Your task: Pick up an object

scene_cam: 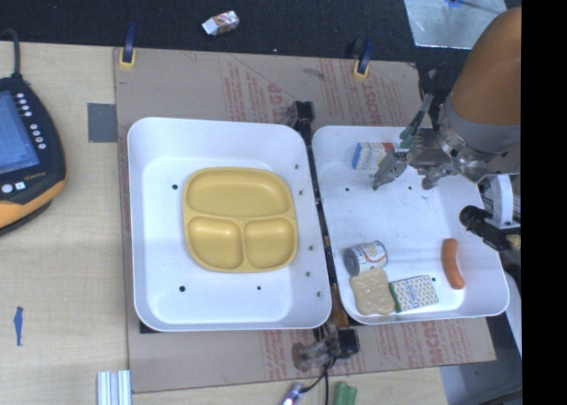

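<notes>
Faint red print on cardboard sheet [266, 84] under bins, illegible; nothing else readable

I see the gripper [406, 175] over the far part of the right bin [390, 208], its fingers spread apart with nothing between them, just beside a small blue-and-white carton [370, 155]. Along the near edge lie a small can [365, 257], a tan cracker-like piece [371, 292], a green-patterned packet [414, 292] and an orange sausage [453, 263]. The left bin [151, 217] holds a yellow divided tray [239, 218].

Yellow tray [239, 217]; white bins [151, 217]; orange sausage [453, 263].
</notes>
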`<state>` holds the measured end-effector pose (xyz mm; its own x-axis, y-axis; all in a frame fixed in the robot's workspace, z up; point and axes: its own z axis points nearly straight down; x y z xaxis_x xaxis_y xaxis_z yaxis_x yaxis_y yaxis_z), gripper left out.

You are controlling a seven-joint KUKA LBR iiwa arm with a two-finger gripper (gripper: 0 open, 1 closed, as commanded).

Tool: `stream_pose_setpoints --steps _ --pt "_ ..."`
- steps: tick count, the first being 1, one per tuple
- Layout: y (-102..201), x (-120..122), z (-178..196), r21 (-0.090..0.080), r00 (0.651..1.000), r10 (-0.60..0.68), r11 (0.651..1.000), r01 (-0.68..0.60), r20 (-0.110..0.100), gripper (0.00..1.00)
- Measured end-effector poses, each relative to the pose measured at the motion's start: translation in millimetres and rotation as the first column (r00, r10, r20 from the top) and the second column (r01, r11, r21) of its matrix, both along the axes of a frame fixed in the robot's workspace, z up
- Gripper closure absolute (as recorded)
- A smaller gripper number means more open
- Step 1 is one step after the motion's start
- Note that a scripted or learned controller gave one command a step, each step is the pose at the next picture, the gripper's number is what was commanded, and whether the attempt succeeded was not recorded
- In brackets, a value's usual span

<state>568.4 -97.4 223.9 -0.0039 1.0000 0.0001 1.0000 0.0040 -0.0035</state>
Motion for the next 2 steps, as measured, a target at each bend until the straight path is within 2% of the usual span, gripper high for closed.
stream_pose_setpoints --steps 1,2 --pt "-61.4 86.7 -74.4 -0.001 1.000 -0.002 1.000 0.002 -0.003 0.00" --pt "19.6 88.6 -4.0 0.001 1.000 0.000 1.000 0.000 0.003 0.00"
